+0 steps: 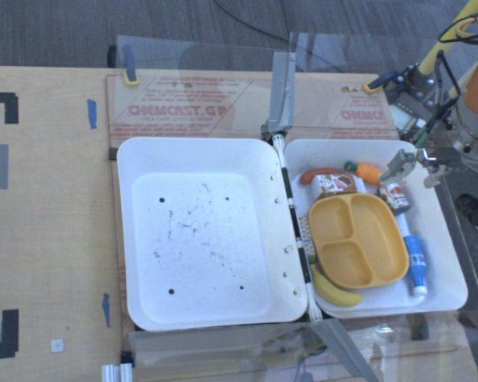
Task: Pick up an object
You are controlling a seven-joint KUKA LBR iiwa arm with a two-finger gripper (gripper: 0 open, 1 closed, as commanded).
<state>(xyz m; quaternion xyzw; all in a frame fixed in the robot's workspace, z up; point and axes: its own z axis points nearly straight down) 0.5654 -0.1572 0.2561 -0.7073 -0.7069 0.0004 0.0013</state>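
I see the gripper (pixel 413 165) with fingers spread open above the right bin (pixel 450 245), near the blue tube (pixel 414 263), whose long axis runs near-to-far.

This is a robotics lab or test cell, not a home. A pale wooden worktop (pixel 48 237) carries two shallow white bins (pixel 199 153) set side by side, with black corner markings (pixel 4 106) and strips of blue tape (pixel 92 114) fixed to it. Clear plastic panels (pixel 187 102) with printed red lettering stand at the far side of the bins. Grey carpet (pixel 143 6) with a loose black cable (pixel 247 18) lies beyond, and bundled wires (pixel 438 70) crowd the arm at far right.
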